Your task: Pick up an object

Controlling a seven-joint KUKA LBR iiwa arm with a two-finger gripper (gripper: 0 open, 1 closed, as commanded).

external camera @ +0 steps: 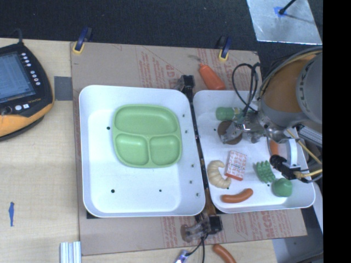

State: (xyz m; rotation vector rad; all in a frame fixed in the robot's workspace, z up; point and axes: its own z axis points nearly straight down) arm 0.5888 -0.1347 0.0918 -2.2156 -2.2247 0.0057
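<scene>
The right bin (258,204) holds several small items: a green cylinder (223,113), a brown round piece (228,135), a cream croissant (218,174), a red and white packet (236,164), a red sausage (237,195), a green ridged toy (265,171), a green ball (283,187) and an orange piece (273,147). My gripper (240,127) hangs low over the bin's upper part, right at the brown piece and just below the green cylinder. The arm's wrist hides how it meets the brown piece.
The left bin (98,190) carries a green divided plate (147,135). An orange carrot (211,77) lies on the cardboard behind the right bin, and another orange item (225,252) lies in front. A teach pendant (16,89) rests at far left. Black cables (244,84) loop above the gripper.
</scene>
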